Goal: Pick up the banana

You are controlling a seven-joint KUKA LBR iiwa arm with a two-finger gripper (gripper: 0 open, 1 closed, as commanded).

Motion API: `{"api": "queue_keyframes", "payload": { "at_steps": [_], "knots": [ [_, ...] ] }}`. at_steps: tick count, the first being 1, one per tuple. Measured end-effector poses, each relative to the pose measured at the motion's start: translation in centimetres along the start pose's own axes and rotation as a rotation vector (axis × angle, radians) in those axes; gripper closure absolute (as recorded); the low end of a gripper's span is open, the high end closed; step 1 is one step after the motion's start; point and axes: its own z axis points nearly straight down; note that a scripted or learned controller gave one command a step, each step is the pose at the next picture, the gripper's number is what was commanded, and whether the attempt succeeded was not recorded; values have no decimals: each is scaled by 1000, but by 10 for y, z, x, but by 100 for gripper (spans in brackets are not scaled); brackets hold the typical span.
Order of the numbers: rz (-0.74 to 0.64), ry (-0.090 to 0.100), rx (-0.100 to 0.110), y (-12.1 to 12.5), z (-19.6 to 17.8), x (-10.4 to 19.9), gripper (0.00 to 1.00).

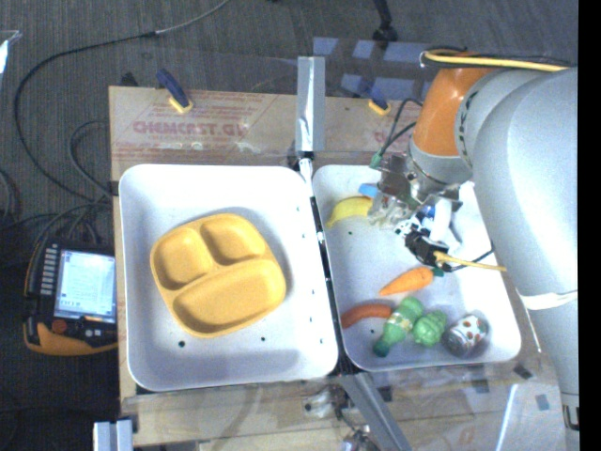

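Camera view: the curved yellow plastic banana (346,209) lies in the shallow white right-hand bin (498,346), against its left wall. The two-finger gripper (387,209) sits just right of the banana, presumably lining up a grasp; finger opening cannot be told.

The banana's (349,209) right end is hidden behind the gripper (387,212), whose fingertips are too small to be read. The arm (526,177) is cut off at the right edge.
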Motion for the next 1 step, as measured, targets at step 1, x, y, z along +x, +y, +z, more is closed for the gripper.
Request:
{"api": "queue_keyframes", "payload": {
  "at_steps": [1],
  "knots": [
    [0,-1,3,-1,0,-1,0]
  ]
}}
